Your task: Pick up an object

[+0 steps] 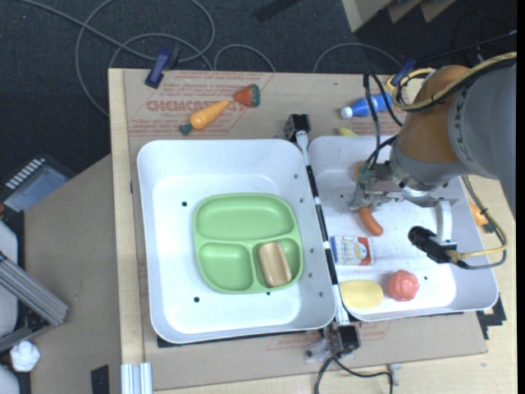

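While the grey arm reaches in from 3 o'clock, its hand (367, 197) hangs low in the right bin (469, 295) | finger opening: cannot tell | orange sausage-shaped toy (371, 221) lies just beneath at 6 o'clock, probably the pick target, not visibly gripped

The right shallow white bin (472, 290) is crowded along its near side by a small printed carton (353, 250), a pale yellow rounded piece (362, 293) and a pink-red ball (403, 285), with an orange sausage-shaped toy (371, 221) mid-floor; bare floor lies between these
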`<state>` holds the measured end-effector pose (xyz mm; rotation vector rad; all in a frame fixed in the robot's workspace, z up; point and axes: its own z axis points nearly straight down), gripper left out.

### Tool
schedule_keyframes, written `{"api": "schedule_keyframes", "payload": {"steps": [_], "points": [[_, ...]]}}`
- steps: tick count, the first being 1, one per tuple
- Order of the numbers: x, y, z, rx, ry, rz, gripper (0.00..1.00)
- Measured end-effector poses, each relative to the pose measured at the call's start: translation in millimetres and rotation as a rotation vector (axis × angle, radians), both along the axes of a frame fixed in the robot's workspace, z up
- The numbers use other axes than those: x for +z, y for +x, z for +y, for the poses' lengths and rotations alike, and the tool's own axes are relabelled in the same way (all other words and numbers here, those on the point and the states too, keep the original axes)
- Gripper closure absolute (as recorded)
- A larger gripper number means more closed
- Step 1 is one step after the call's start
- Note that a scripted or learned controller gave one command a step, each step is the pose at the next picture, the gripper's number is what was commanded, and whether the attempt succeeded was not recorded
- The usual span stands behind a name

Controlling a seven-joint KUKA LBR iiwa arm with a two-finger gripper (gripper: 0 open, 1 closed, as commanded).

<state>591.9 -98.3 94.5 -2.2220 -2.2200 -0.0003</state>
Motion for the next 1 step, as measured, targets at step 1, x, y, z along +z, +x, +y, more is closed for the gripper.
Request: {"api": "schedule_keyframes", "payload": {"steps": [1], "points": [[91.0, -17.3, 76.6, 0.003, 0.0, -0.003, 1.0]]}}
